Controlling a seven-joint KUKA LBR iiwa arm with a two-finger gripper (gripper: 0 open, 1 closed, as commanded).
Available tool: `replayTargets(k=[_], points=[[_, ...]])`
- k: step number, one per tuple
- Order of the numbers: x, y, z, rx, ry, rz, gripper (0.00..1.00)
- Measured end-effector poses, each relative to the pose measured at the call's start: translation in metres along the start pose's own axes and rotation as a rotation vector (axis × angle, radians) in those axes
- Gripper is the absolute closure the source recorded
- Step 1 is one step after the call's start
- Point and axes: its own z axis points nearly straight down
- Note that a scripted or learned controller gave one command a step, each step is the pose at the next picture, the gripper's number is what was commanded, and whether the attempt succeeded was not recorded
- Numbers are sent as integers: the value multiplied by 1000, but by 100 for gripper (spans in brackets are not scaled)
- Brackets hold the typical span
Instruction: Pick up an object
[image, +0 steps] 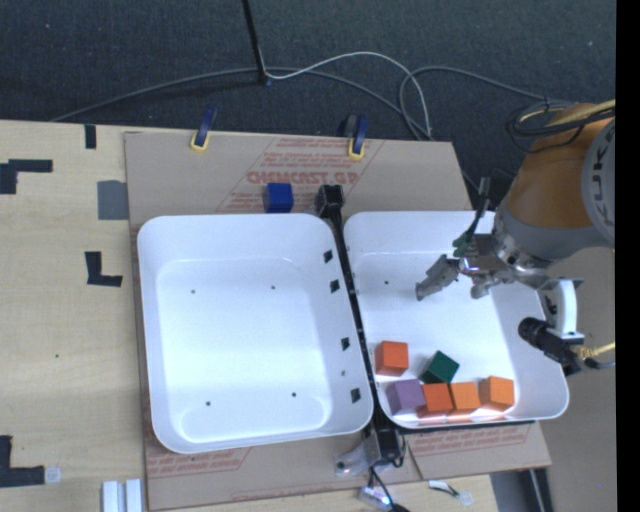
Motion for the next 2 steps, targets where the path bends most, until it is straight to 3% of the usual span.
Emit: replayTargets(k=[1, 2], points=[[-40, -32, 96, 9, 1, 4, 0], [-23, -52, 45, -3, 0, -1, 0]])
